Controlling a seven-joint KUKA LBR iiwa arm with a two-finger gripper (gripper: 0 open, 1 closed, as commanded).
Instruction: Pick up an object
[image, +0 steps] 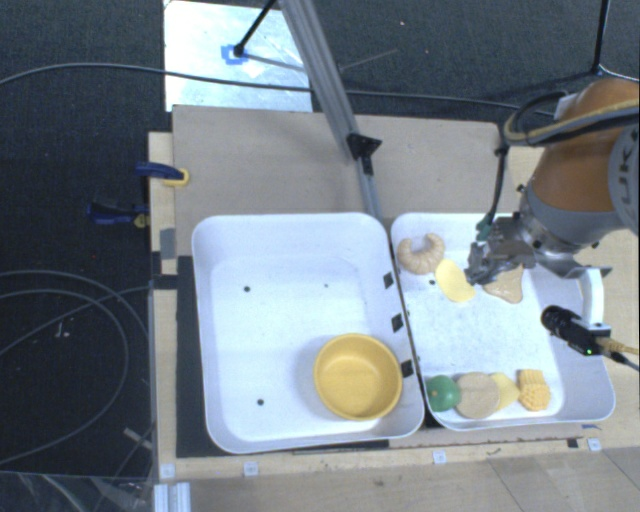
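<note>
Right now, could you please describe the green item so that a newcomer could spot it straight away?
Take the right white bin of the two. Along its near edge lies a short row of food pieces; the green item is the small round one at the row's left end, next to the bin divider. Its neighbours, a tan disc and a yellow ridged piece, are paler.

two white bins sit on a tan bench. in the left bin's near right corner is a yellow bowl. along the right bin's near edge sit a green ball, a beige round piece and an orange-yellow ridged piece. near its far edge lie a tan curved pastry, a pale yellow piece and a beige lump. the arm is grey with an orange band. the floor is dark, speckled carpet.
</note>
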